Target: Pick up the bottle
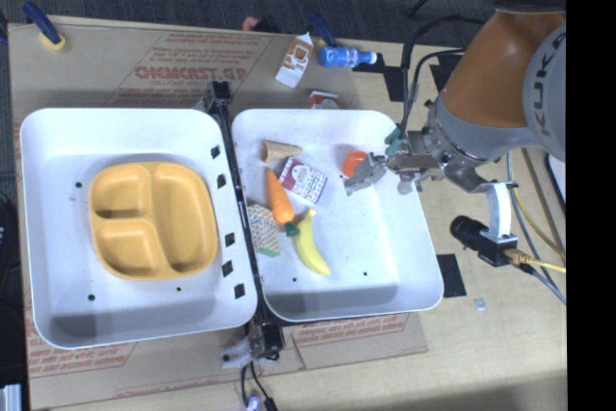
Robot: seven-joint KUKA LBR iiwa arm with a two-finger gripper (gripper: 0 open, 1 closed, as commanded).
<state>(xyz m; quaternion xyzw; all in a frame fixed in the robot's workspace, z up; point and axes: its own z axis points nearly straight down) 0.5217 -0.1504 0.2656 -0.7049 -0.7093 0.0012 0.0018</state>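
Cardboard covers the surface (pixel 192 63), and on it sit two shallow white bins side by side. The left bin (pixel 48 207) carries a yellow divided tray (pixel 154 218). The right bin (pixel 404 255) holds a scatter of toy food: a banana (pixel 312 247), a carrot (pixel 279 197), a small red-and-white carton (pixel 303 180), a cone-like piece (pixel 280 149) and a patterned packet (pixel 264 228) by the divider.

The arm (pixel 500 82) comes in from the right, its orange band over the right bin's far right corner, and the hand (pixel 371 170) is low over the upper right part of that bin. An orange-red object (pixel 353 160) lies just beside or touching its tips; I cannot tell whether it is between them, nor whether the hand is apart or together.

The bottle (pixel 345 58), blue with a white cap, is not in either bin. It lies on its side on the surface beyond the right bin's far rim, next to a small carton (pixel 295 61). From the hand it lies toward the top of the view and slightly left, clear of the bin wall. Its long axis runs roughly left to right, cap toward the right. My judgement is that the hand must rise over the rim and close across the bottle's narrow width.
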